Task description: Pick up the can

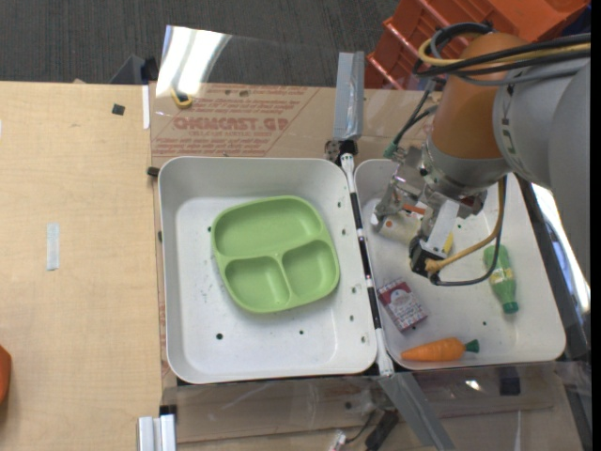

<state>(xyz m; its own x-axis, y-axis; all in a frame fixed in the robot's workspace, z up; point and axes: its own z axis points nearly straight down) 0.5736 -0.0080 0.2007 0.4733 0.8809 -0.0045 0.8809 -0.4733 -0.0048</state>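
The arm covers the right bin's upper half, tool indistinct.

arm: grey | wrist band: orange | cables: black, yellow (looped loosely)

- The can is a small thing with a label in dark red and white; it is too small in the view to read.
- It lies on its side on the floor of the right bin, its long axis at a slant to the bin walls.
- It is in the near left part of this bin, just beside the wall shared with the left bin.
- An orange carrot lies near it, not touching.
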